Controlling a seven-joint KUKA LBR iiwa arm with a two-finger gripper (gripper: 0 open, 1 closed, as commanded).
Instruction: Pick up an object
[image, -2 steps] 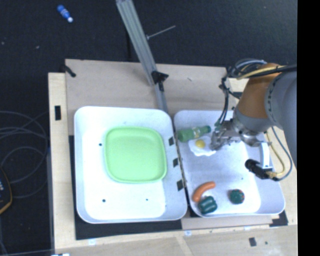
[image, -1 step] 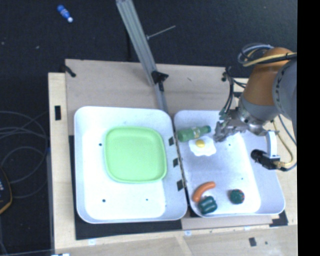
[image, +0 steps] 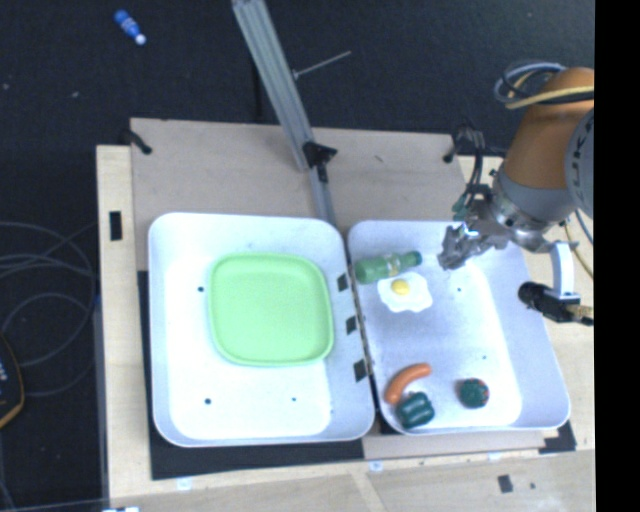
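The right bin (image: 520, 330) holds a green bottle (image: 386, 266) lying on its side at the back left, with a fried egg toy (image: 404, 293) just in front of it. Near the front lie an orange sausage (image: 407, 380), a dark green pepper-like piece (image: 416, 408) and a round green ball (image: 473, 393). My gripper (image: 453, 253) hangs over the back of the right bin, to the right of the bottle and egg, with nothing seen between its fingers. The left bin (image: 180, 300) carries a light green square plate (image: 270, 308).
A grey metal post (image: 283, 85) slants up from the back between the bins. The arm (image: 545, 150) comes in from the upper right. Bare floor of the right bin lies between the egg and the front objects.
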